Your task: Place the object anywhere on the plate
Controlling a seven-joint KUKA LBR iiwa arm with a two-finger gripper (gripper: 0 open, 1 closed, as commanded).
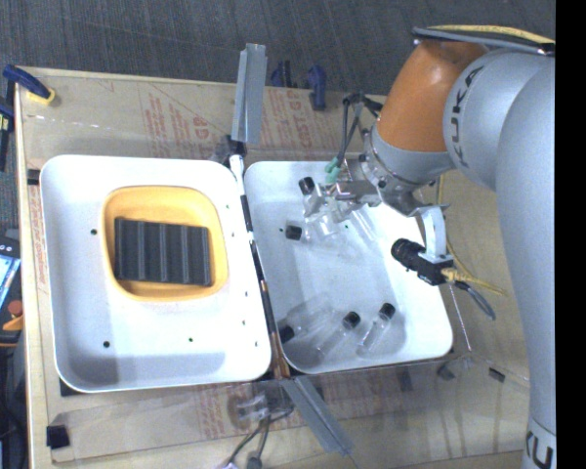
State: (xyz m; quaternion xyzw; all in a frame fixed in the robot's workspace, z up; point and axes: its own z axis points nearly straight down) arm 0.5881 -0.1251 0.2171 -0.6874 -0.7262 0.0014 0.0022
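While gripper (324,203) hangs over right bin (273,262) | grip state unclear | vial (374,327) lies diagonal, cap upper-right

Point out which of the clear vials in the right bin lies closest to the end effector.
The vial with the black cap near the bin's left wall, just left of the end effector. The other vials lie along the bin's near edge, farther away.
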